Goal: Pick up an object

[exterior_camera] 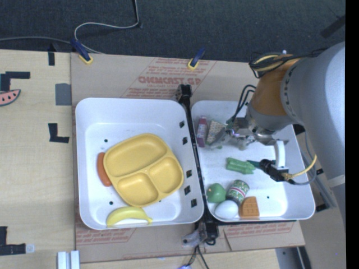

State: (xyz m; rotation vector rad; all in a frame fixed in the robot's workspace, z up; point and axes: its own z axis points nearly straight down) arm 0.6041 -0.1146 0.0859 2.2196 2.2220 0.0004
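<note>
Cardboard [168,77] covered the desk [33,150] under two white bins [84,150]. Dark carpet [224,15] lay beyond. The gripper [238,134] hung low; whether open or closed, I could not tell.

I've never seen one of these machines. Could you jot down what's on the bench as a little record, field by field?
left bin: shallow white bin holding a yellow divided plastic plate, a yellow toy banana and an orange piece tucked beside the plate
right bin: shallow white bin holding a green toy vegetable, a green ball, a white egg shape, a small labelled can, an orange waffle-like block
tool: low in the right bin's upper part
</note>
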